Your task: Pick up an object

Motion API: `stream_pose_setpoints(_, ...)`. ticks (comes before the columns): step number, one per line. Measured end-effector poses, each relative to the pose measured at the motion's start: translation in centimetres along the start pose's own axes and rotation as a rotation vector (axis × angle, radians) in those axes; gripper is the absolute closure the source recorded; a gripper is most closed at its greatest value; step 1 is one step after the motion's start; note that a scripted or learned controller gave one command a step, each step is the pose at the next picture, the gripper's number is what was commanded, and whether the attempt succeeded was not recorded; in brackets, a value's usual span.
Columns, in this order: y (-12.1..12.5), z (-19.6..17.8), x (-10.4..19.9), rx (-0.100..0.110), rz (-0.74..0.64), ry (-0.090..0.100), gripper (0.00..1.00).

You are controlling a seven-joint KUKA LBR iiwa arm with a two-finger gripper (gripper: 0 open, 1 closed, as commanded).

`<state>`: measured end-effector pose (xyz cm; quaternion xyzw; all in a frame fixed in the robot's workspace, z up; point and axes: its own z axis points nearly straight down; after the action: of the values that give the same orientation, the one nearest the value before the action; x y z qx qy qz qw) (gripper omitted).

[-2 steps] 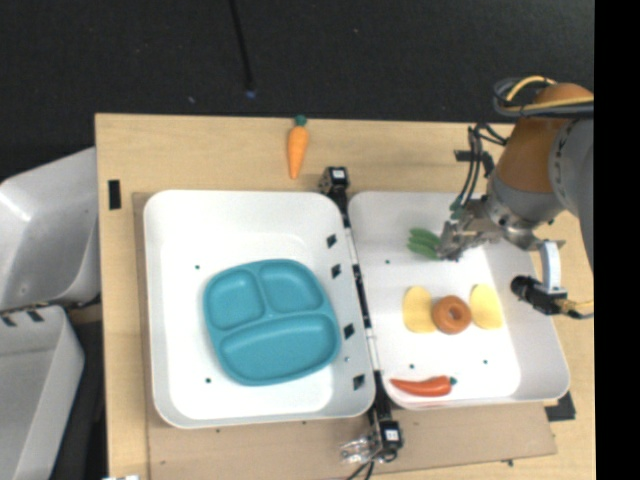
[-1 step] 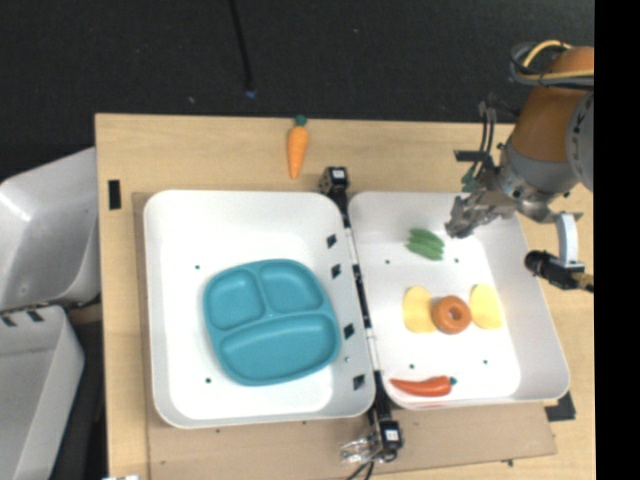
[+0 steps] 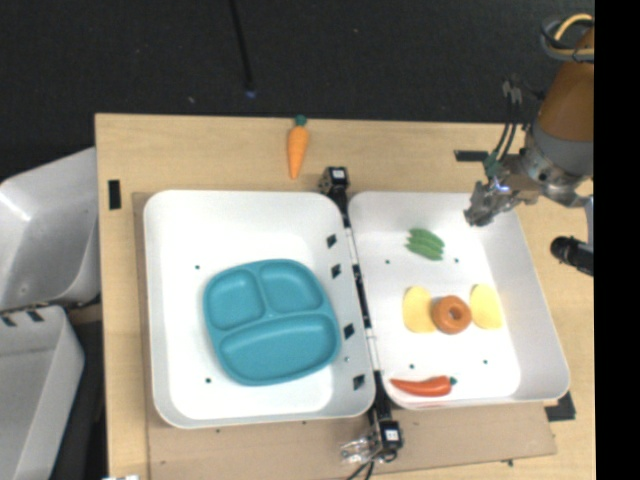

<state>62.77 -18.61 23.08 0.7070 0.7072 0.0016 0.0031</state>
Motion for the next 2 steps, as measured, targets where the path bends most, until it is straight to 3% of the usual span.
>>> stream_pose_setpoints(1, 0.0, 1.2, -0.2, 0.006, 0.001, -0.001, 1.00)
stream_pose_setpoints(2, 1.6, 1.3, 4.9, 0.004, -0.006, 0.002, 1.00)
